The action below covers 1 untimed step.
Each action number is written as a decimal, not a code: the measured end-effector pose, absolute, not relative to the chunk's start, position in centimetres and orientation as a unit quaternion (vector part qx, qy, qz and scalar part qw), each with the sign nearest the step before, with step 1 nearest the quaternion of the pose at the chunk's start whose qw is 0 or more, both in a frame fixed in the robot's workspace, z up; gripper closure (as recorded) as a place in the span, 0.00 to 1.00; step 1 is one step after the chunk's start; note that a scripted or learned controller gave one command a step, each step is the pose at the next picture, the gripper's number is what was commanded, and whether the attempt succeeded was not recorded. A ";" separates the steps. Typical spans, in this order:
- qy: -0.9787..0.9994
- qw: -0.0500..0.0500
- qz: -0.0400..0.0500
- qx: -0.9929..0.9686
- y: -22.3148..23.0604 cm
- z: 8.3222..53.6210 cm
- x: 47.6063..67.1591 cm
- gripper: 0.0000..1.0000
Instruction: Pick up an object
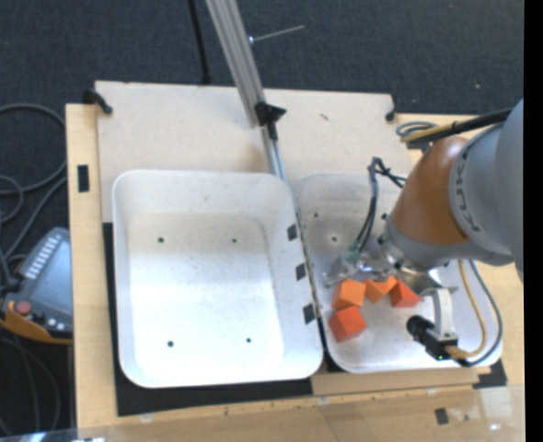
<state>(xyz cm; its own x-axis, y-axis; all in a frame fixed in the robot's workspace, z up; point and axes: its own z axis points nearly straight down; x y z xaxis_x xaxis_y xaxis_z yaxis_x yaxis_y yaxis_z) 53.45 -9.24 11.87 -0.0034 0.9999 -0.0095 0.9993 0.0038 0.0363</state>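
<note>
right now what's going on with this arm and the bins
A grey KUKA arm with an orange band reaches in from the right and hangs low over the right bin. Several orange blocks lie clustered in that bin, just under its wrist. The arm's own body hides the grasping end, so no block can be called picked up. The left bin sits beside it, away from the arm.

Grey arm [488,191], orange wrist band [428,196], black cables
</note>
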 end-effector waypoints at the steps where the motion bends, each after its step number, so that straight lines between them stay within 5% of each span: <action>1: 0.708 0.017 0.009 0.706 -9.3 11.8 52.9 0.00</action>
<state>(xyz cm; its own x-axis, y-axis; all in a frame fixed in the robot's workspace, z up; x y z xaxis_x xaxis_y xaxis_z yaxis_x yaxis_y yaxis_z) 52.88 -9.27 11.80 -0.0026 0.9999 -0.0109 0.9993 0.0030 0.0376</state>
